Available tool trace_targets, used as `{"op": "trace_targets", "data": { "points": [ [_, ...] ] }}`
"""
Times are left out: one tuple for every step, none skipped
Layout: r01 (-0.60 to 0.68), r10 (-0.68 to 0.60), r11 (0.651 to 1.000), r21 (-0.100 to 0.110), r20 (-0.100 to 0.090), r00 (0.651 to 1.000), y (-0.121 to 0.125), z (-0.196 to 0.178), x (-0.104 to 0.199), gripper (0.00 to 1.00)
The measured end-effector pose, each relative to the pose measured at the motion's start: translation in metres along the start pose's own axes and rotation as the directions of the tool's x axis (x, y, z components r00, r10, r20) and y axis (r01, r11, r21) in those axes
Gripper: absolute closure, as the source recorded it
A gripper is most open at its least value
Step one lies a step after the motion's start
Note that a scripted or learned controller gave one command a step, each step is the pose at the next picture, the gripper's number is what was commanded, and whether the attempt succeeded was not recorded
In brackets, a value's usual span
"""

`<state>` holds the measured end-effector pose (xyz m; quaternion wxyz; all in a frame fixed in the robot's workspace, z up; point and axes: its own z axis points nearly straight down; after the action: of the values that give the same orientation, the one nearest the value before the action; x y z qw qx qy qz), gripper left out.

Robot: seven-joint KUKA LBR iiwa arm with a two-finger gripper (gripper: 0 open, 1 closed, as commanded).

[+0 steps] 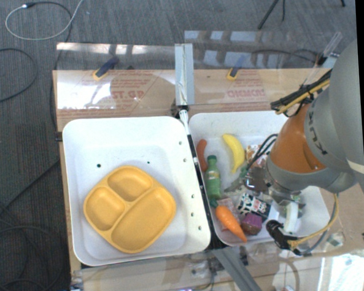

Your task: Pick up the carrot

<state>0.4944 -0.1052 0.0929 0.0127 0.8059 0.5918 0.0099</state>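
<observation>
**Carrot pick, overhead view.** The small orange tapered carrot (230, 224) lies flat at about 7 o'clock in the right shallow white bin (254, 115). Its thick end points toward 11 o'clock and its tip toward 5 o'clock, near the bin wall. A green bottle (213, 178) lies just beside it at 12 o'clock. A black-and-white patterned carton (253, 203) and a dark purple object (251, 225) crowd it at 2 to 3 o'clock. The grey arm with orange band (296, 150) hangs over the bin's 4 o'clock quarter. Whether the jaws are open or closed cannot be told. The carrot is probably a light, rigid, smooth toy whose taper may slip. The best hold is across the thick half, closing along the 2–8 o'clock line.
</observation>
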Motion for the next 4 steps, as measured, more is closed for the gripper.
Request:
{"op": "trace_targets", "data": {
  "points": [
    [0.029, -0.029, 1.0, 0.011, 0.004, 1.0, -0.0058, 0.0033, 0.0039, 0.0],
    [0.172, -0.173, 0.985, 0.01, 0.006, 0.985, -0.0048, 0.0028, 0.0, 0.0],
    [0.329, -0.329, 0.944, 0.014, 0.002, 0.944, -0.0061, 0.0035, 0.002, 0.0],
    [0.412, -0.412, 0.911, 0.014, -0.002, 0.911, -0.0061, 0.0037, 0.003, 0.0]
  ]
}}
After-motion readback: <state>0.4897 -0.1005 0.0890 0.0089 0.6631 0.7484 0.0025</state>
